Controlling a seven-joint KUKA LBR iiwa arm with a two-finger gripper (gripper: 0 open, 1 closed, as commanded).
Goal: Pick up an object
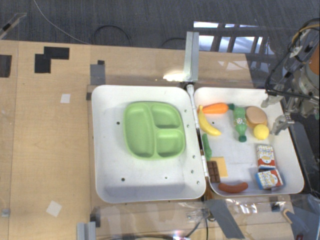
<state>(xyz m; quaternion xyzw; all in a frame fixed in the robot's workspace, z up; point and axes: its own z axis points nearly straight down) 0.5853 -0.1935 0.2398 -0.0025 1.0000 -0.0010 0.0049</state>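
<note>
The right bin (296,170) holds several toy foods: an orange carrot (216,108), a yellow banana (207,124), a green bottle (240,122), a tan bread roll (256,115), a yellow lemon (261,131), two small cartons (266,156) (269,178), a red-brown sausage (233,187) and a chocolate bar (213,170). My gripper (271,116) hangs over that bin's right rim, just right of the roll and the lemon. Its two grey fingers stand apart, open, with nothing between them.
The left bin (107,149) carries a green divided plate (154,130). A thin dark green piece (206,145) lies along the wall between the bins. A metal post (192,56) rises behind the bins. The arm fills the upper right.
</note>
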